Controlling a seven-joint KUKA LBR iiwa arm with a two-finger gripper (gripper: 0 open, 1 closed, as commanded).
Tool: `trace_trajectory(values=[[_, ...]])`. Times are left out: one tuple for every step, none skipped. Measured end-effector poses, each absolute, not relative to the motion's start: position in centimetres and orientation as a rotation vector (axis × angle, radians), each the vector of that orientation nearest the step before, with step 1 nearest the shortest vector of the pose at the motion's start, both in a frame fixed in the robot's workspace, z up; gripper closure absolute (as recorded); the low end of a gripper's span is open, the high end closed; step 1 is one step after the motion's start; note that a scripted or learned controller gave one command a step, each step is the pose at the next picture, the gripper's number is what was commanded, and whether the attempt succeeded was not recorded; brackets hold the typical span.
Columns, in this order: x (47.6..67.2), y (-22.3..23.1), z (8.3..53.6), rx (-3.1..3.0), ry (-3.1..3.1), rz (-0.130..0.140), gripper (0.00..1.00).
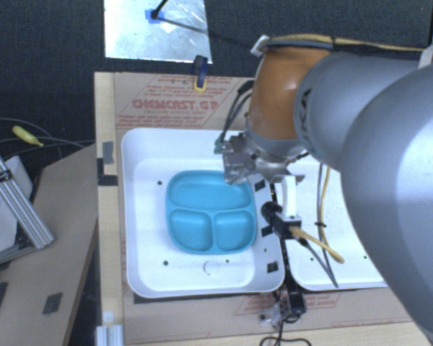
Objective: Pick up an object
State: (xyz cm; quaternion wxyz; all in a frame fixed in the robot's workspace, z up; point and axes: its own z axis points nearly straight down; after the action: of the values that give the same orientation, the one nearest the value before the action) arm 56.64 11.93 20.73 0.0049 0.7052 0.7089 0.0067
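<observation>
1. One arm [390, 157], grey, with one orange band [281, 92] above the wrist, reaching in from the right and covering much of the right side of the bench.
2. One gripper [234, 170], low over the left bin, at the far right corner of the blue plate. Open or closed: cannot tell from this angle. Nothing seen held in it.
3. Two shallow white bins, side by side and touching along their inner rims: left bin [133, 215] fully in sight, right bin [353, 269] largely hidden under the arm.
4. One blue plate [211, 211], the only clear thing to pick up. Lying flat in the middle of the left bin, apart from the bin's walls on all sides.
5. Three compartments in that plate: one wide across the far side, two smaller side by side on the near side. All three bare blue inside.
6. Also on the left bin's floor: one small pale round mark [213, 267] just in front of the plate, too faint to say what it is.
7. Right bin: bare white floor on the visible strip.
8. One brown cardboard sheet [173, 103] with red lettering under both bins, showing beyond their far edge.
9. One small blue-and-yellow clamp [200, 73] at the cardboard's far edge.
10. One shiny silvery sheet [156, 16] beyond the clamp, on the dark surface.
</observation>
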Motion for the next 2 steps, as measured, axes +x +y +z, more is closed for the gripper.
trace_trajectory(values=[[54.6,6.4,34.3,2.218,2.213,0.015,1.0],[54.8,7.0,35.8,2.215,2.224,0.006,1.0]])
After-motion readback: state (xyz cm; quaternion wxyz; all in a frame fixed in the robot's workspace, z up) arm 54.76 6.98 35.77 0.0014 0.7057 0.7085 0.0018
